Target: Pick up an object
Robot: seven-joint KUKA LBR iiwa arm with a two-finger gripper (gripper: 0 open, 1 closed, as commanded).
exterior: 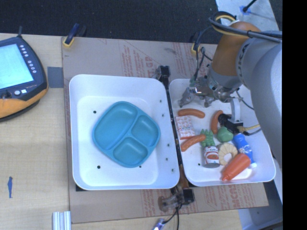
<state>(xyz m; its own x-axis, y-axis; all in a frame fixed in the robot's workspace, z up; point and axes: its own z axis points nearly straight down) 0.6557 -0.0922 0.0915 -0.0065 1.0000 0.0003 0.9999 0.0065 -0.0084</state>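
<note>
- The arm [244, 51] reaches in from the right, and its gripper [197, 98] hangs over the far left corner of the right bin [268, 169].
- 2 dark fingers [184, 99] stand spread apart, with nothing between them.
- Just in front of the gripper lies a sausage [191, 112], apart from the fingers.
- Nearer the camera sit a packet [184, 127], a 2nd sausage [192, 141] and a green toy [208, 139], close together.
- A 3rd sausage [216, 120] stands on a slant beside a green pepper [224, 134].
- A can [211, 156], a pale corn-like piece [227, 151], a blue bottle [242, 145] and a carrot [235, 166] crowd the near side of that bin.
- The left bin [79, 128] holds a blue plate [126, 133] with 3 compartments.
- A tablet [19, 73] with an orange rim rests on the bench at far left.
</note>
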